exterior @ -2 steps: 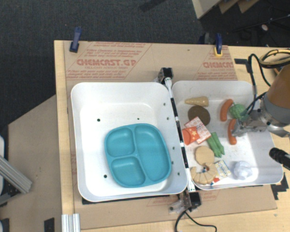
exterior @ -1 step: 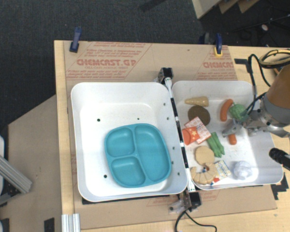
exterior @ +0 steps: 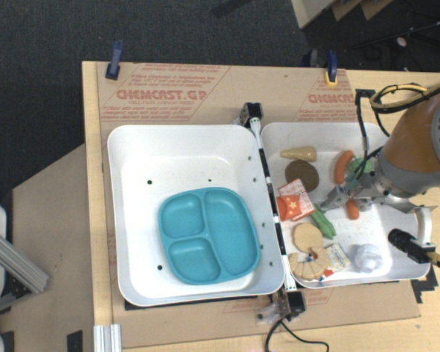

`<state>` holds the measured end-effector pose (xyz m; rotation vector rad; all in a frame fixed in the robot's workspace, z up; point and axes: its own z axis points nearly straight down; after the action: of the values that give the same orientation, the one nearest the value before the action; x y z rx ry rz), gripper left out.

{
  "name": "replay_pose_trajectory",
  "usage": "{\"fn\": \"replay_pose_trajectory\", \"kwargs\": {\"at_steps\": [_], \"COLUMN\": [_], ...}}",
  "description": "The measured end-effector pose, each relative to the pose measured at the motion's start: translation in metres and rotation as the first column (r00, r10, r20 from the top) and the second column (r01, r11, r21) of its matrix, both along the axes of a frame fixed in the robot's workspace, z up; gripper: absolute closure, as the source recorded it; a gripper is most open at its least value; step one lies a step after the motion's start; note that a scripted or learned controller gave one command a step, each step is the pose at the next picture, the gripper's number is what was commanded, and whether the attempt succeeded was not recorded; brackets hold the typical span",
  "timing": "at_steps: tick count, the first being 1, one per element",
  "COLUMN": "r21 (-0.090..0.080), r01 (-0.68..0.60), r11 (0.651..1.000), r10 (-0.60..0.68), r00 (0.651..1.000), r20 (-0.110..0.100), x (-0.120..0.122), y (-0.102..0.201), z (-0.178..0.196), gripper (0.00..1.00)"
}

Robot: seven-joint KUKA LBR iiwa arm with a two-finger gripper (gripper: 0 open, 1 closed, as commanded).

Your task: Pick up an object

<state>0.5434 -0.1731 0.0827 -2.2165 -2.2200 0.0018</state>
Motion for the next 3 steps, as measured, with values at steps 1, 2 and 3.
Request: {"fn": "replay_pose_trajectory", "kwargs": {"at_steps": [1,2,3], "r21": [-0.002,-0.002,-0.003], "r01": [0.001,-0.006,0.000], "r11": [1.000,1.000,1.000], "r10": [-0.001,0.006,0.000], "r00": [1.000,1.000,1.000], "r20": [0.004,0.007,0.005], "x": [0.001,0.037,0.035], "y": [-0.001,0.061,0.057], "z": [0.012,0.001,0.002], "gripper": [1.00,1.00,0.00]}}
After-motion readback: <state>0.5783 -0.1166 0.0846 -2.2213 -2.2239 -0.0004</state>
